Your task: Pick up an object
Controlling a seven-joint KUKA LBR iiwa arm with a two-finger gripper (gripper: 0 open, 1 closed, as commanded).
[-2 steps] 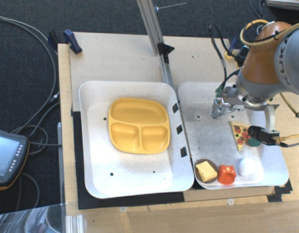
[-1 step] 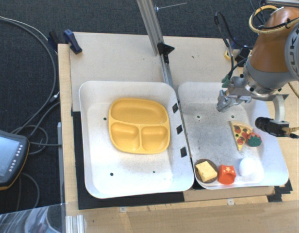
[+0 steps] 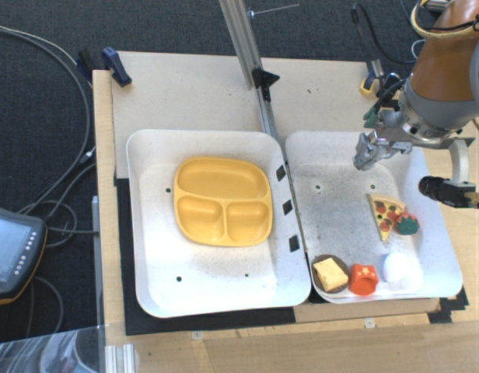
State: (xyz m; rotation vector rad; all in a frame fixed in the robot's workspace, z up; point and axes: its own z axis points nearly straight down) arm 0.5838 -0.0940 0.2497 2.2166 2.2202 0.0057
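Overhead slanted view of a tabletop [image 3: 185,84] bearing two shallow white bins side by side. The landmark is the right bin [image 3: 333,208], whose floor is lightly speckled. The gripper [image 3: 365,155] hangs over the far part of this bin, near its far edge, carried by the grey arm with its orange band [image 3: 449,45] entering from the right. Whether the fingers are spread or closed cannot be told from this angle, and nothing is seen between them.

The candidate objects lie in the near right part of the right bin, all well apart from the gripper. A pizza slice [image 3: 386,214] rests nearest to it, toward the bin's right wall, with a small green piece [image 3: 409,225] touching its right side. Along the bin's near edge sit, from left to right, a yellow block on a dark base [image 3: 330,274], a red object [image 3: 364,279] and a white rounded object [image 3: 399,269], each just beside the next.

The left bin [image 3: 146,278] adjoins the right bin's left wall and holds a yellow divided tray [image 3: 222,200] lying flat.
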